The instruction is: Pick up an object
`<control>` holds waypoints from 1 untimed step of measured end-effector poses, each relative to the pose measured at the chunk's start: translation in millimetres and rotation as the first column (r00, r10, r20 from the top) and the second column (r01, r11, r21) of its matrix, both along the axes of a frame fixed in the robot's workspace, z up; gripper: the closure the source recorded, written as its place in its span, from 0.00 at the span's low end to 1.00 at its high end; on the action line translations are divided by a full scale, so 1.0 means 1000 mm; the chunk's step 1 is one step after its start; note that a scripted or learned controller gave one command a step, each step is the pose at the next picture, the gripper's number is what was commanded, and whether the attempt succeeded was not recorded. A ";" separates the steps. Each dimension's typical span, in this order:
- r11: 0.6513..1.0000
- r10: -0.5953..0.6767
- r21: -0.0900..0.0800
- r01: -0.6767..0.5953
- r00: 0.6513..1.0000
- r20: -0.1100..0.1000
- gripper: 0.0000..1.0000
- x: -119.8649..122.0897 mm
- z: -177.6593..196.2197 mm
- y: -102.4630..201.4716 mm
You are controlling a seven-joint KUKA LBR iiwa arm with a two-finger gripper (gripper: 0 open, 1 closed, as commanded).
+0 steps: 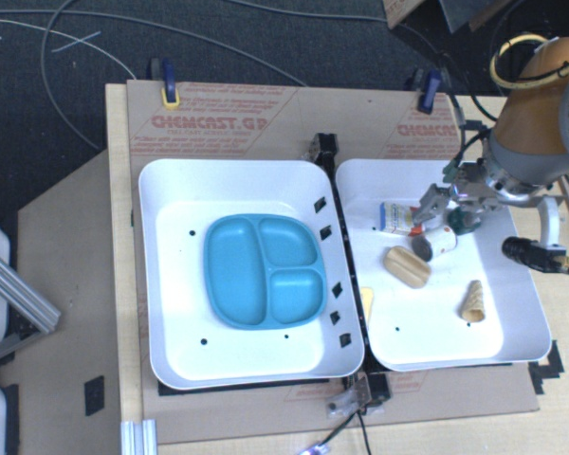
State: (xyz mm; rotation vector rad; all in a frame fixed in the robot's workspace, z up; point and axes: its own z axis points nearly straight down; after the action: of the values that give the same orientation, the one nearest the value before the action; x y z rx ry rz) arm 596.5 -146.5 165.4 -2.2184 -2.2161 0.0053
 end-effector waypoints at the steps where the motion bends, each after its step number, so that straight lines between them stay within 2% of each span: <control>1: 1.000 0.004 -0.005 -0.004 1.000 0.015 0.00 0.011 -0.052 0.005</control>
State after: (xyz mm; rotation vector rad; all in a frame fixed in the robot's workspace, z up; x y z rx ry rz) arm 607.5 -141.9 113.2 -2.2244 -2.2300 -0.0054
